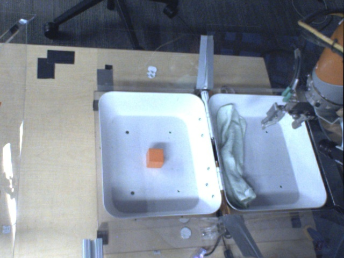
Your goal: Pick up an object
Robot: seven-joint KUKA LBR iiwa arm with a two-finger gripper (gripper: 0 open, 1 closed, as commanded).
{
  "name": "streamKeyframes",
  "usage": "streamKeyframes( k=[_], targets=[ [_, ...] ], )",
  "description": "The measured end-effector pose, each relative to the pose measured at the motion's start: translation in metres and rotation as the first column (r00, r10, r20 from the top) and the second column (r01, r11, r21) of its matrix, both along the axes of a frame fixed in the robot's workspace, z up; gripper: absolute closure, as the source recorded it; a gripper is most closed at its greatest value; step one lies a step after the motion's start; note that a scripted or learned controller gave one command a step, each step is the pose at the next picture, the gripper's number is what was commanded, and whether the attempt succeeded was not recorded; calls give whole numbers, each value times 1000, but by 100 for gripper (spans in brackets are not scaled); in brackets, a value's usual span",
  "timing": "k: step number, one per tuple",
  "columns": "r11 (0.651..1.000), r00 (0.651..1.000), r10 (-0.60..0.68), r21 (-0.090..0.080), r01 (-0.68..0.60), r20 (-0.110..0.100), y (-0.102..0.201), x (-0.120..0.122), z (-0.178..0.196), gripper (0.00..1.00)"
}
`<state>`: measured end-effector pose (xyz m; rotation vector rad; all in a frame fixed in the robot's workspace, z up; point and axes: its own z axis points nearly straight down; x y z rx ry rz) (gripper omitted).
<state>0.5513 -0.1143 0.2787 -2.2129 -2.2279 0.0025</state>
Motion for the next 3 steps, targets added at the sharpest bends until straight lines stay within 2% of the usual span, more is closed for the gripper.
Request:
streamKeyframes(
  k=[1,2,3],
  targets=[
    [985,985,-171,0,171,-3,-12,39,-124,0],
    [980,980,-201,0,201,3,-58,93,-189,0],
    [981,981,-194,-1,194,2,-56,95,-181,100]
  ],
)
